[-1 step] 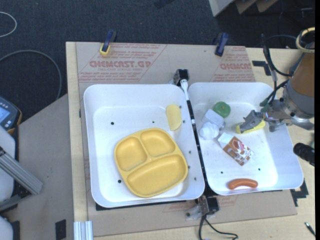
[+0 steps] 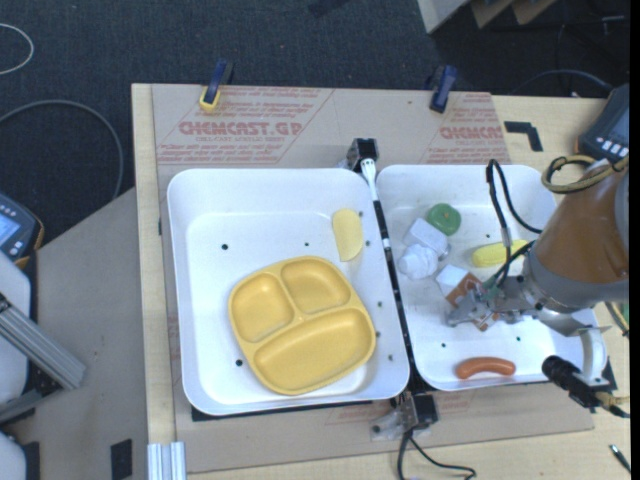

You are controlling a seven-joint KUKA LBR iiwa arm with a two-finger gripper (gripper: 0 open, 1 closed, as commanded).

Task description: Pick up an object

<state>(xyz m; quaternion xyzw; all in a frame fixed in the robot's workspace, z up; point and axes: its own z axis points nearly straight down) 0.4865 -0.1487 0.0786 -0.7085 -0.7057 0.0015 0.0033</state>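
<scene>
- The desk (image 2: pixel 300 118) carries two shallow white bins side by side, the left bin (image 2: pixel 190 268) and the right bin (image 2: pixel 420 363).
- In the left bin a yellow divided plate (image 2: pixel 300 323) with three compartments lies toward 5 o'clock of the bin's middle.
- A pale yellow piece (image 2: pixel 347 234) lies at 1 o'clock from the plate, near the bin's right wall and apart from the plate.
- The arm (image 2: pixel 585 248), its orange band showing, reaches into the right bin from 3 o'clock.
- The gripper (image 2: pixel 470 306) is low over the middle of the right bin, beside a small brown-orange object (image 2: pixel 464 290); whether its parts are spread or pressed together cannot be told, and no object is seen pinched in it.
- A green round object (image 2: pixel 442 217) sits at 11 o'clock from the gripper, touching a white block (image 2: pixel 427 237) just below it.
- A crumpled white object (image 2: pixel 418 261) lies at 10 o'clock from the gripper.
- A yellow object (image 2: pixel 490 256) lies at 1 o'clock from the gripper, partly behind a black cable (image 2: pixel 497 203).
- An orange sausage-shaped object (image 2: pixel 486 368) lies at 6 o'clock from the gripper, near the bin's front wall and well apart from it.
</scene>
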